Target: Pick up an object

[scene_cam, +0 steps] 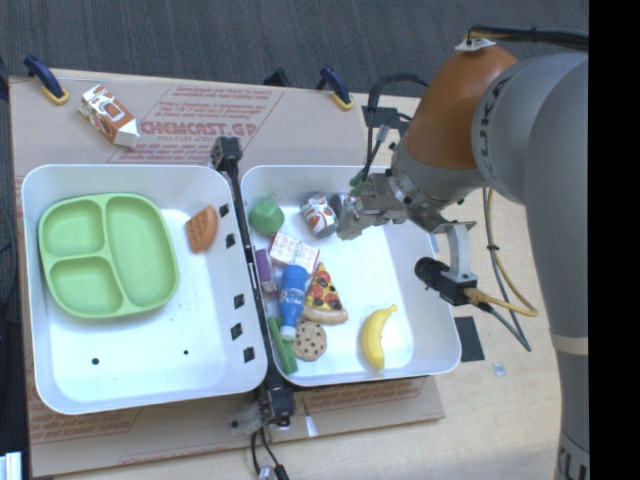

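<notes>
We are viewing the bench from above, starting at the near edge. Along the front wall of the right bin [440, 353], a banana [375, 336] is lying at about 5 o'clock within that bin, with bare white floor lying open to its right and above it, up toward 2 o'clock. A cookie [310, 341] is sitting just left of the banana, touching the lower edge of a pizza slice [323, 296]. A blue bottle [292, 296] is leaning against the slice on its left, and a pink-and-white carton [293, 252] is resting at the bottle's top end. These items are crowding the bin's left wall, leaving little room there.

In the left bin [130, 383], a green divided tray [106, 254] is occupying the 9 o'clock side, and a brown food piece [202, 229] is lying near the 2 o'clock corner. The near half of that floor is lying open.

Farther back in the right bin, a green ball [266, 216] is sitting at 11 o'clock, and a small red-and-white can [318, 215] is lying at 12 o'clock. The gripper [350, 220] is sitting just right of that can, very near it; we cannot tell whether they are touching, nor whether the tool is spread or pressed together.

Beyond the bins, a small carton [108, 115] is lying on the cardboard sheet [200, 118] at 11 o'clock.
</notes>
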